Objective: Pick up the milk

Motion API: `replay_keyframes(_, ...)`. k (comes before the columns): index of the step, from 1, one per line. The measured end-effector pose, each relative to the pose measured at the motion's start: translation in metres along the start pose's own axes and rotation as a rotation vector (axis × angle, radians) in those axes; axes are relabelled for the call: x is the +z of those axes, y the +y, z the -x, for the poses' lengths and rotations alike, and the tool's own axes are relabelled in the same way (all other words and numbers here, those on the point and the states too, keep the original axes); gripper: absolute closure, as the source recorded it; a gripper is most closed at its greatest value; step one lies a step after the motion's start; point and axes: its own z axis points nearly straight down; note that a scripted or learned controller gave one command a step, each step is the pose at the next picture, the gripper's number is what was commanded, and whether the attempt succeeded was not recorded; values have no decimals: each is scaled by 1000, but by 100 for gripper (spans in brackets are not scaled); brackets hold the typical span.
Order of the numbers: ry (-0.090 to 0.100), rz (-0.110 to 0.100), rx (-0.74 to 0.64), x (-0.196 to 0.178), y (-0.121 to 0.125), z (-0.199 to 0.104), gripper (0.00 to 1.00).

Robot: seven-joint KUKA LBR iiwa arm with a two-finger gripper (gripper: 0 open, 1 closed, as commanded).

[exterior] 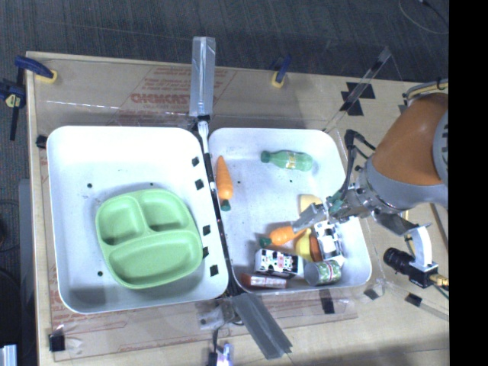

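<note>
The milk (276, 262) is a small black-and-white carton lying on its side near the front of the right bin (252, 145). My gripper (319, 230) hangs just right of and behind it, over a cluster of small items. It is open, and its two fingers straddle a yellow and orange piece (305, 245). The milk is not between the fingers. The arm's orange band (412, 147) shows at the right edge.
A green divided plate (150, 237) lies in the left bin (69, 155). The right bin also holds a carrot (223, 178) by the divider, a green bottle (287, 158) at the back, an orange item (283, 235), a can (326, 271) and a dark bar (264, 281) beside the milk.
</note>
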Motion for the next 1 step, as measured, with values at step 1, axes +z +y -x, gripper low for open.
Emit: replay_keyframes(1, -1, 1, -56, 11, 0, 0, 0)
